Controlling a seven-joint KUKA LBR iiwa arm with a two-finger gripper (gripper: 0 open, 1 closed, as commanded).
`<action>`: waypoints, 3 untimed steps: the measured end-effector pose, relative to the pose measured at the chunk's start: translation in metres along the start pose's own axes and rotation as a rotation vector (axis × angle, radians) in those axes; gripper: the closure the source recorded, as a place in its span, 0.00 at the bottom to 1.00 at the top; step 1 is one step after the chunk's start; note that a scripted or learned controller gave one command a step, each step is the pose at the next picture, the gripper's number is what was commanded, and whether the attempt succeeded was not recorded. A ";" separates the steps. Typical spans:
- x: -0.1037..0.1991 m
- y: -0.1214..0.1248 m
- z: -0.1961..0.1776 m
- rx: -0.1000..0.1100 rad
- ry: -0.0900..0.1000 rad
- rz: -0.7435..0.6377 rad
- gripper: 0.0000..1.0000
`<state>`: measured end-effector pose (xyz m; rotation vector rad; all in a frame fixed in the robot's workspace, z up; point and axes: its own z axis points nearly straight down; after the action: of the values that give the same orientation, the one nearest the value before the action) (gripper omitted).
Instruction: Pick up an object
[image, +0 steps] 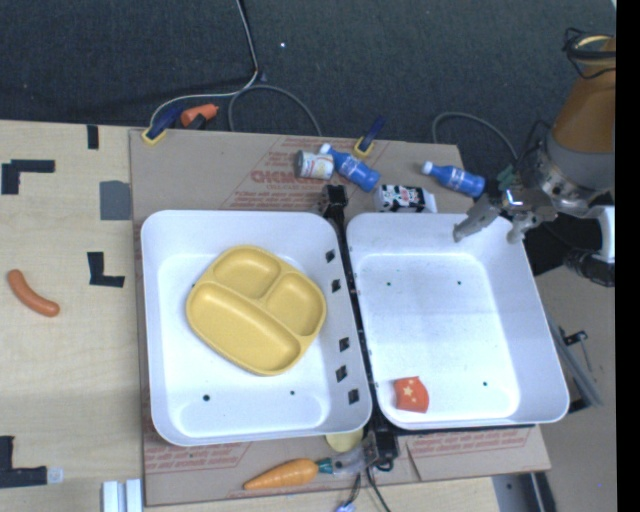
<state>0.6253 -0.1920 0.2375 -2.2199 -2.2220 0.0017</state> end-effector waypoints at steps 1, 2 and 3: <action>0.034 -0.057 0.151 0.007 0.002 0.000 0.00; 0.101 -0.039 0.142 0.000 0.004 -0.007 0.00; 0.071 0.035 0.152 -0.005 -0.001 -0.002 0.00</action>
<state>0.6600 -0.1209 0.0853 -2.2208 -2.2271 -0.0030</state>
